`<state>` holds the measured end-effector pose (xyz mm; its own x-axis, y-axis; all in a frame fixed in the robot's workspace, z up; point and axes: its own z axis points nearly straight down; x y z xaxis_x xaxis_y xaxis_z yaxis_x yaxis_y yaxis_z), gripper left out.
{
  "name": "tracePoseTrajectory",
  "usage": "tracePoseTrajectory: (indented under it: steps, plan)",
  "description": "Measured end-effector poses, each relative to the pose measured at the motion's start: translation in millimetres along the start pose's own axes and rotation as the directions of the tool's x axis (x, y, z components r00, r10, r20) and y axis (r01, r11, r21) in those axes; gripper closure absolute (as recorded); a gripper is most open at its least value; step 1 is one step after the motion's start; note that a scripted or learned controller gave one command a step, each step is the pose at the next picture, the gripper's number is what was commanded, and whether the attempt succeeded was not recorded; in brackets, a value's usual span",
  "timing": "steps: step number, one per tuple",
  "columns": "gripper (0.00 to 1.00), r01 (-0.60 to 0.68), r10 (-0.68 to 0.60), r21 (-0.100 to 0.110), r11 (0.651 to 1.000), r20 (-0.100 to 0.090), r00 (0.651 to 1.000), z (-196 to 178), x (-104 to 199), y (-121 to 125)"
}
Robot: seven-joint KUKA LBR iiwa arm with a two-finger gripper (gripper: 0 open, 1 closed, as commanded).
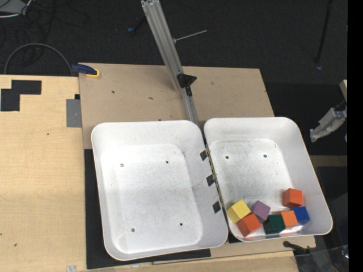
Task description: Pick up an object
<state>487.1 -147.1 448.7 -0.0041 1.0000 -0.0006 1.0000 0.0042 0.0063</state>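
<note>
Several small coloured blocks lie in the near corner of the right bin point(256, 130): a yellow block point(239, 210), a purple block point(261, 209), a red block point(248, 224), a green block point(274, 224), an orange block point(289, 217), a blue block point(301, 215) and an orange-red block point(292, 197) a little apart toward the far side. My gripper point(325, 124) shows at the right edge of the view, outside the right bin and well above the blocks. It is small and partly cut off.
The left bin point(148, 188) sits beside the right one, joined by black clips point(207, 169). A slanted aluminium rail point(167, 47) rises behind the bins. The wooden bench point(39, 169) extends left, with a blue and yellow tool point(85, 69) at its far corner.
</note>
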Motion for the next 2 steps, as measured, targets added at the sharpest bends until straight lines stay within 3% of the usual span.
tracePoseTrajectory:
  steps: [1,2]
  plan:
    - [0.0,-0.002,0.002,0.0,1.0,0.001,1.0,-84.6,25.5,1.0]
    - [0.0,-0.006,0.006,0.007,1.0,0.001,1.0,-92.2,-16.4,0.4]
